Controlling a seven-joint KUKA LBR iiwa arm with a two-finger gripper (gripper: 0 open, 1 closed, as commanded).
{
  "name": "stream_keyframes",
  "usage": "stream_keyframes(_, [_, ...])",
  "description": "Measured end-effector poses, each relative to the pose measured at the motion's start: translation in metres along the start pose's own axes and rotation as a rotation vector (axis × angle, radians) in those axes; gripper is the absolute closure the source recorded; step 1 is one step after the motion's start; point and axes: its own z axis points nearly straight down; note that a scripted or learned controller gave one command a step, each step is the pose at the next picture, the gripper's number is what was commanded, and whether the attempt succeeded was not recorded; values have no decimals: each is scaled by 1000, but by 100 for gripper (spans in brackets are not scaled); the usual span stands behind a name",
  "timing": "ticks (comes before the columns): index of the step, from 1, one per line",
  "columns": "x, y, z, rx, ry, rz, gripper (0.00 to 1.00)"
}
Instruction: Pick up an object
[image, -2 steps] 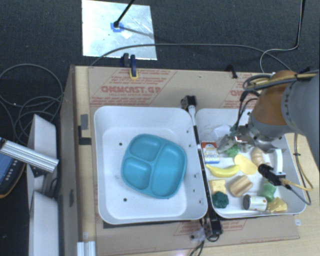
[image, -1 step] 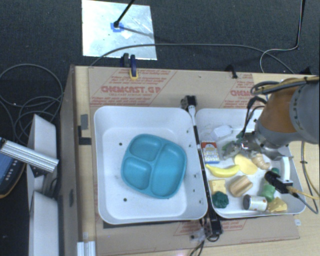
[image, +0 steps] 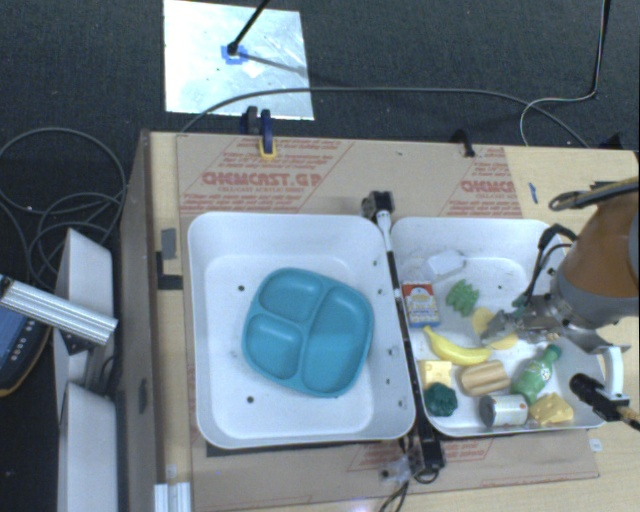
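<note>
Two white bins lie side by side on the bench that I watch from my station. In the left bin (image: 215, 300) I see a blue divided plate (image: 307, 331), lying flat near the middle. The right bin (image: 500, 240) holds the small things: a green toy (image: 462, 296) near the middle, a small box with red on it (image: 418, 301) close to the wall between the bins, and a banana (image: 456, 349) just below that box. Near the front wall I see a yellow block (image: 436, 373), a dark green piece (image: 441, 399), a tan cylinder (image: 484, 377), a metal can (image: 503, 409), a green bottle (image: 536, 372) and a yellow lump (image: 553, 409), all packed close together. The arm (image: 603, 265) comes in from the right side, and the gripper (image: 512, 320) is low over the right bin, just above the banana's right end and next to another small yellow piece (image: 484, 320). I cannot tell how the tool stands, and I cannot see any object held by it
</note>
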Motion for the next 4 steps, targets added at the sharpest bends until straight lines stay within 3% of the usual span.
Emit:
stream_keyframes(1, [-18,-42,-100,-3,-1,0,0])
stream_keyframes(2, [10,37,-69,-1,1,-3,0])
stream_keyframes(3, [52,-8,-1,-3,0,-1,0])
stream_keyframes(4, [24,61,-52,-3,-1,-4,0])
